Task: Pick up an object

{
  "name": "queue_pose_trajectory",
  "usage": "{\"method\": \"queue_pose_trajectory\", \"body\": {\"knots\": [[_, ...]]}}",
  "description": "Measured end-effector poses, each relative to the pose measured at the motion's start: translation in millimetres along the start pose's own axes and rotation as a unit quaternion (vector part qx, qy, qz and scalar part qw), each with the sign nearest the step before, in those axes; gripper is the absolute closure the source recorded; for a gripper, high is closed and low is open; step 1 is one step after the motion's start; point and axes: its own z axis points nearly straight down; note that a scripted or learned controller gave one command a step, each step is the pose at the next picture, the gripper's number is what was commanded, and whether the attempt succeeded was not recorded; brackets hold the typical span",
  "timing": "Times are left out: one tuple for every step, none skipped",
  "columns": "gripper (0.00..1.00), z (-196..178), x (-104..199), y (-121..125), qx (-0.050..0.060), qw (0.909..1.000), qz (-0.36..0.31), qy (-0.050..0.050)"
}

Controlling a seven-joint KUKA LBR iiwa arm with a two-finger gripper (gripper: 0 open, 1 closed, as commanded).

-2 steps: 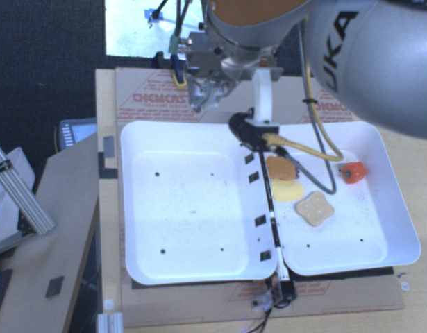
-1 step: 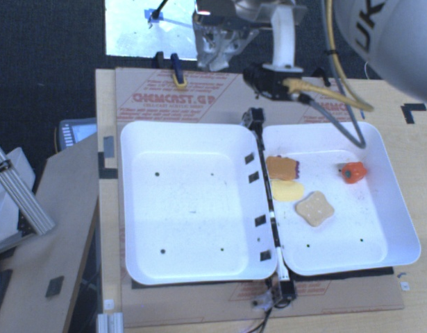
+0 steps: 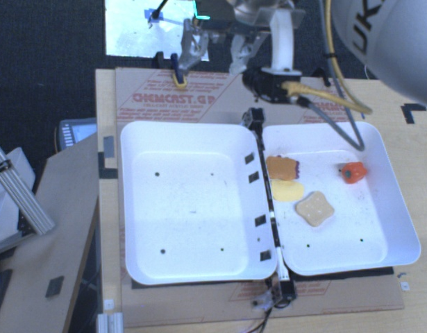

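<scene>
The right bin holds several small items. An orange-brown piece with a purple edge lies near its left wall. Just below that piece is a flat yellow slice, and a tan toast-shaped piece lies beside the slice. A red-orange object sits apart toward the right wall. My gripper hangs high above the bench behind both bins, open, with nothing between its fingers.
The left bin sits beside the right one, joined by a black hinge strip. Yellow and grey cables trail from the wrist over the right bin's far edge. A cardboard sheet lies under the bins.
</scene>
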Motion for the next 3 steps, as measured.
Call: {"method": "queue_pose_trajectory", "body": {"knots": [[1.0, -12, 0, 0, -0.001, 1.0, -0.002, 0.001], [0.0, -11, 0, 0, -0.001, 1.0, -0.002, 0.001], [1.0, -23, 1, 0, -0.002, 1.0, -0.004, 0.002]]}}
